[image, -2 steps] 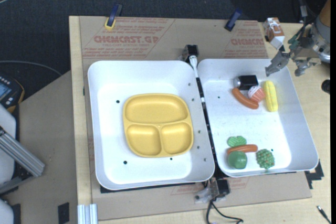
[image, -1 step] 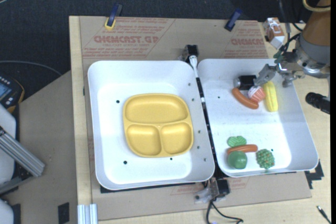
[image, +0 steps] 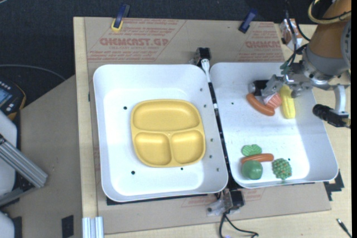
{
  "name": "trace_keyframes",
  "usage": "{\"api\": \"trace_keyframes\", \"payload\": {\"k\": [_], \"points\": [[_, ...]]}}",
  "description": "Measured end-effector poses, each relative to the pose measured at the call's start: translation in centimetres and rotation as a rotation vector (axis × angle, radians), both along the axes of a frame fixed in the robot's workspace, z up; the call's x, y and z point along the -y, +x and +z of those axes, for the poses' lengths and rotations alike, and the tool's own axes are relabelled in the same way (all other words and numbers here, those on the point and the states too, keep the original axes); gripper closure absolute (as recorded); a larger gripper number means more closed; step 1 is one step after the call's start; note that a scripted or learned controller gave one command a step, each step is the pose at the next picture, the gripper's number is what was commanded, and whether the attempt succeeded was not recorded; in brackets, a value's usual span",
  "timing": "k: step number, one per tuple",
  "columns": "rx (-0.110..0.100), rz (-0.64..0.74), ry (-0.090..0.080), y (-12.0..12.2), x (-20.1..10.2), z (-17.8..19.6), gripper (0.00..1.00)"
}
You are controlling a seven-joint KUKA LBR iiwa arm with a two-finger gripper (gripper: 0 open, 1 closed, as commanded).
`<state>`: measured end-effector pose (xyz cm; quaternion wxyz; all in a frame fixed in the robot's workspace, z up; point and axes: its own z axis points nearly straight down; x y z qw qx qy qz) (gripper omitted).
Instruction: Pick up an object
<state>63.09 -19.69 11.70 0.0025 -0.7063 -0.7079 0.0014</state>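
I reached in from the right, my grey arm with its orange band point(image: 329, 36) coming over the far right corner of the right bin point(image: 312, 145). My gripper point(image: 274, 91) hung low in the far half of that bin, right above a small cluster of toy food. Whether my jaws were apart or together I cannot tell; the metal parts ran together with the objects under them.

An orange-red sausage point(image: 260, 105) lay at a slant just left of and nearer than my gripper, and a pinkish piece point(image: 273, 100) sat right against it, under my tip. I could not tell whether I was touching either one. A yellow corn cob point(image: 288, 106) lay just to the right of them, running near to far.

Toward the near edge of the same bin sat a second group, well apart from me: a green leafy piece point(image: 251, 150), a thin orange-red stick point(image: 257, 158) just beneath it, a round green item point(image: 252, 170) nearer still, and a bumpy green broccoli-like piece point(image: 281, 168) to their right.

The left bin point(image: 111, 120) held a yellow divided plate point(image: 167, 132), with one wide compartment on the far side and two smaller ones on the near side.
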Motion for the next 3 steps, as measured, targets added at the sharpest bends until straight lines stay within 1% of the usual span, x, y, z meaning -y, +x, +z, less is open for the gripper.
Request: {"api": "trace_keyframes", "payload": {"k": [1, 2, 3], "points": [[0.019, -0.001, -0.013, 0.5, 0.4, -2.4, 0.00], [0.028, 0.000, -0.013, 0.7, 0.3, -1.0, 1.00], [0.013, -0.001, -0.005, 1.8, 0.0, 4.5, 1.00]]}}
